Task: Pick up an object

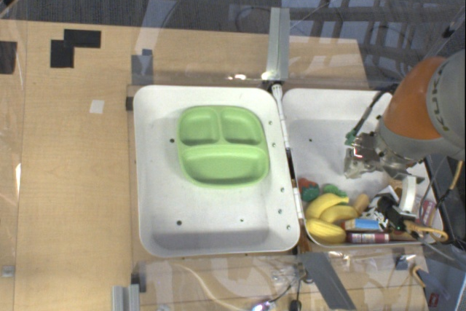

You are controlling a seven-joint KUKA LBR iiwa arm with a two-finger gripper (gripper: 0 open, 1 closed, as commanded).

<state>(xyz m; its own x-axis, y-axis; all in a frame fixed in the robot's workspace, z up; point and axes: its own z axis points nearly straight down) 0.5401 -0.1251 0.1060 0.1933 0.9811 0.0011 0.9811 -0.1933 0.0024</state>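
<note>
My gripper (358, 162) hangs over the middle of the right bin (320, 127), below the arm's orange band (408, 109). It sits a little behind and to the right of a heap of objects at the bin's front. In that heap lie a bunch of yellow bananas (330, 215), a small green piece (312, 194) with a red bit (302, 183) beside it, a tan block (360, 200) and a dark red tube (368, 237). Nothing is visibly held.
The left bin (156, 222) holds a green divided plate (221, 145) near its middle. A metal divider (285, 149) runs between the two bins. The bare back half of the right bin lies behind the gripper.
</note>
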